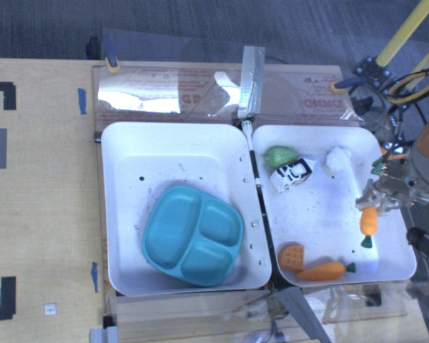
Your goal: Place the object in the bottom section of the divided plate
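Note:
The blue divided plate (193, 243) lies in the left bin (121, 163), with one large section on its left and two smaller ones on its right. Over the right side of the right bin (322, 213) my gripper (372, 206) reaches in from the right edge. It is shut on the top end of a small orange carrot (370, 223). The carrot hangs upright below the fingers, its green tip pointing down.
Also in the right bin are a green item (280, 155), a black-and-white item (293, 173), a white lump (337, 160), a waffle-like piece (292, 256) and a longer carrot (322, 270). A raised divider (256, 191) separates the two bins.

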Motion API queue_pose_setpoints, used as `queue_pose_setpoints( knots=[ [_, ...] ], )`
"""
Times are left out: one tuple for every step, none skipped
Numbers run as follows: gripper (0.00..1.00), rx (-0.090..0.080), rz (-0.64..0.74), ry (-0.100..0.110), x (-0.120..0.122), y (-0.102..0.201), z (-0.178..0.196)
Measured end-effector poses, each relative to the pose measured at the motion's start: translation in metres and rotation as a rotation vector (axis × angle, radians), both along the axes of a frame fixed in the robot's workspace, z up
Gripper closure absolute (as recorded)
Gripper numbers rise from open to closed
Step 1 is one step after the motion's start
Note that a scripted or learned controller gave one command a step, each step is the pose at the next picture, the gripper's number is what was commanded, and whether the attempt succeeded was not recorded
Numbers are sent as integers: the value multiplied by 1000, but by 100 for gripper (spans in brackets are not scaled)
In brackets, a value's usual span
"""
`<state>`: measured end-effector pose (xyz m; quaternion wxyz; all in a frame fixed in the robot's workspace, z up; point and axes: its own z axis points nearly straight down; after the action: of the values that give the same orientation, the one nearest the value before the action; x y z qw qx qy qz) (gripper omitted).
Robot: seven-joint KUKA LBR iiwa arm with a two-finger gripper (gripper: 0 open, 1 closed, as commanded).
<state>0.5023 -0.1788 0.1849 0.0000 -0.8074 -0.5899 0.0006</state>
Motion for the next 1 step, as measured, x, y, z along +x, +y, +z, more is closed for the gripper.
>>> queue_pose_setpoints(
  knots=[
    [100,1,133,-3,-22,46,47]
  ],
)
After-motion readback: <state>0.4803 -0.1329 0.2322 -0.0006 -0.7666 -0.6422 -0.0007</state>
